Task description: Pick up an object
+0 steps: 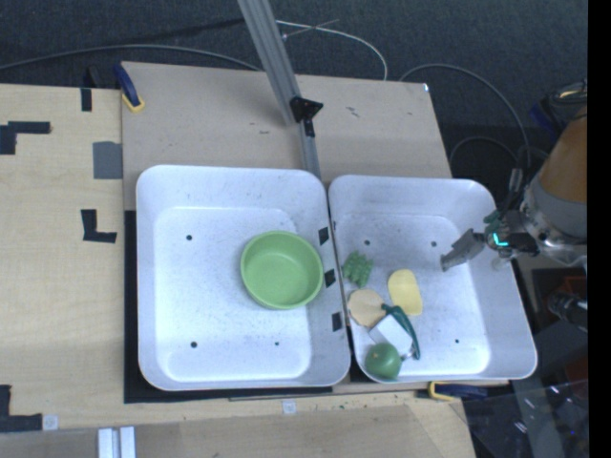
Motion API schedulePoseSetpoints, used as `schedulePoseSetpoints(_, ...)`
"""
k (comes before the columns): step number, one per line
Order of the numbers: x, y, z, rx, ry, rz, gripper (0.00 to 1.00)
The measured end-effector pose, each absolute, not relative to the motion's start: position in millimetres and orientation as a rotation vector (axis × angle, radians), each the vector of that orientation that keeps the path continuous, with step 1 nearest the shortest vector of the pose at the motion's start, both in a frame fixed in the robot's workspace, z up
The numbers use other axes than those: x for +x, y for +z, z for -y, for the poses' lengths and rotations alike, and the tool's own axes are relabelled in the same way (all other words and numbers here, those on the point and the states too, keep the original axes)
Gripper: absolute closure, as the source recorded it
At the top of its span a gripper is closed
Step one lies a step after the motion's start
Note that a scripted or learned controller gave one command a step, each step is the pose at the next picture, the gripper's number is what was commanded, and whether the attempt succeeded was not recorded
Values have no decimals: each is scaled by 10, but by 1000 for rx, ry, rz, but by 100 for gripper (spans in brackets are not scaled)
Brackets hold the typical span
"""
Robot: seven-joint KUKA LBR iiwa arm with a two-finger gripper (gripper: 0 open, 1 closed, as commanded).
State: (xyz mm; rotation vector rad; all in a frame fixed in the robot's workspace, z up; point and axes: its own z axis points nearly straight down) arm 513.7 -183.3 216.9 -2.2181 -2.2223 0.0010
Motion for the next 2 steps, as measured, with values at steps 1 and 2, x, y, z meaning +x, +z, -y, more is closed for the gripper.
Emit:
schedulePoseSetpoints(1, 5226, 1657, 1819, -2216, 6, 2220, 0)
schedulePoseSetpoints(2, 5227, 1218, 1804, -2216, 6, 2219, 0)
